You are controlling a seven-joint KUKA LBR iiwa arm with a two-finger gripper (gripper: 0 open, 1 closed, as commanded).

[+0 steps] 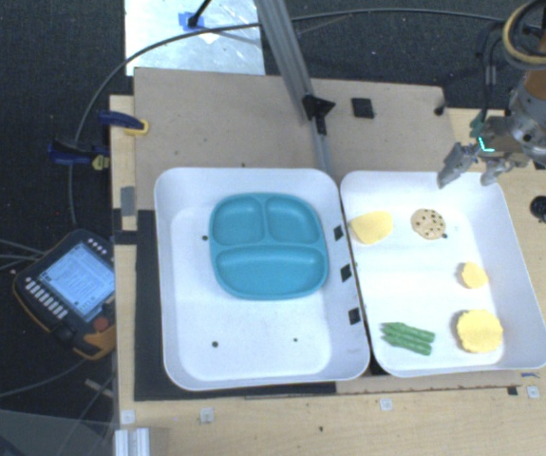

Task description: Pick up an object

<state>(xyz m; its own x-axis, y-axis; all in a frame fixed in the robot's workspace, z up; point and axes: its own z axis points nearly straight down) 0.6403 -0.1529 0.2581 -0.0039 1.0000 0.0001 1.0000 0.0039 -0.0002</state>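
Hovering spread-fingered and empty, the gripper (470,170) hangs over the right bin's (515,245) far edge on the bench (254,122).

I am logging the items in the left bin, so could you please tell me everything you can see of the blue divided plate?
The blue divided plate is a light blue, smooth, plastic-looking tray with rounded corners. Raised ridges split it into three compartments: two smaller ones at the far side and one wide one nearer the camera. It lies flat and upright in the upper middle of the left bin, resting on the bin's white floor.
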